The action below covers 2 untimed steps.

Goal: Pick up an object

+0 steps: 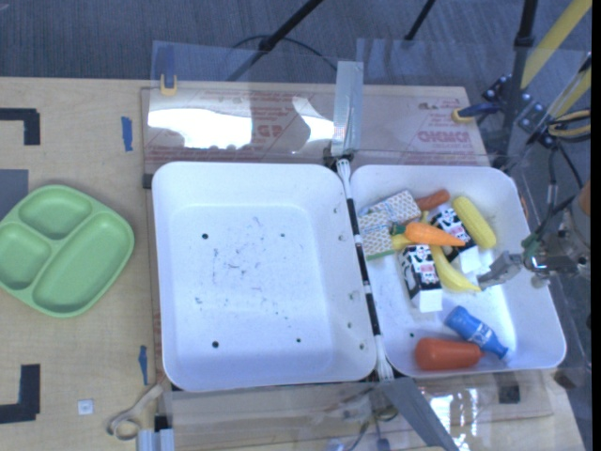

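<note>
The left bin (249, 280) offers bare floor. In the right bin (537, 332), toys crowd the far-left part; a red pepper (448, 352) and blue bottle (475, 331) lie near its front edge. The gripper (496, 271) hangs by its right edge, above a banana (451, 272); whether its grasp is apart or together cannot be told.

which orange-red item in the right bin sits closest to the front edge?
The big red-orange piece lying at the right bin's front wall, beside the blue bottle. The carrot and small reddish piece lie farther back.
</note>
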Motion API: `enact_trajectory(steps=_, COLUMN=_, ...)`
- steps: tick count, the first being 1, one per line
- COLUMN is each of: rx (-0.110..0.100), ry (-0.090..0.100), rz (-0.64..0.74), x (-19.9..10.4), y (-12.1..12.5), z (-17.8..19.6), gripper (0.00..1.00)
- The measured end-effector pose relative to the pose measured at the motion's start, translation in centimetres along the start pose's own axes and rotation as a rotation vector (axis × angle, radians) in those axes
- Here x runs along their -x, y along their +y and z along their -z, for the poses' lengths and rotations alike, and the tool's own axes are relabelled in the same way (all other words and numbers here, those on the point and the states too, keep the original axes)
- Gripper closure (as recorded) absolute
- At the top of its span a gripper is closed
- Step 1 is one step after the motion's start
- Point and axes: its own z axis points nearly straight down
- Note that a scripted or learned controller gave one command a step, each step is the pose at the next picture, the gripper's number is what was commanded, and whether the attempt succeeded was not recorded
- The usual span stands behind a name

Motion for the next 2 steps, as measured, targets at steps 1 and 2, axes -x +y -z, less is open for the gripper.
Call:
enact_trajectory(steps=1, rx=0.0, ry=0.013, rz=0.195, x=2.2, y=3.4, z=-9.1, gripper=0.0)
enact_trajectory(steps=2, rx=0.005, ry=-0.003, rz=0.348, x=0.5, y=8.9, z=-1.9, gripper=0.0)
